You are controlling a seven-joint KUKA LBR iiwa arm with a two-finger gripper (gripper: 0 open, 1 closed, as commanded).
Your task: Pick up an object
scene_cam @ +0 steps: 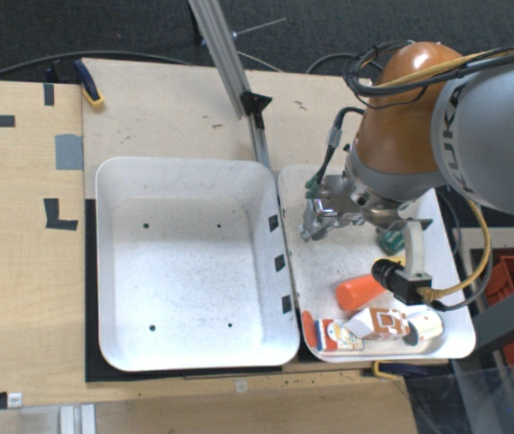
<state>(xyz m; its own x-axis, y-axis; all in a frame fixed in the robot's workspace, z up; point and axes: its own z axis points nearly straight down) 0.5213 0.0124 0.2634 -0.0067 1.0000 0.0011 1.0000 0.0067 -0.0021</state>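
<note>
Right now my gripper (315, 227) hangs mid-frame, nothing visibly held; the orange object (359, 291) lies just below-right of it, apart.

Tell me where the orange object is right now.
The orange object lies in the right bin, toward its near end, just above the white and orange package and below the tool.

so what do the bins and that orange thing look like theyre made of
Left bin and right bin: probably moulded plastic, matte white, with rounded rims and corners and dark scuff specks on the left bin. Orange object: likely smooth plastic or rubber, given its even, saturated colour, though it is too small to be sure.
</note>
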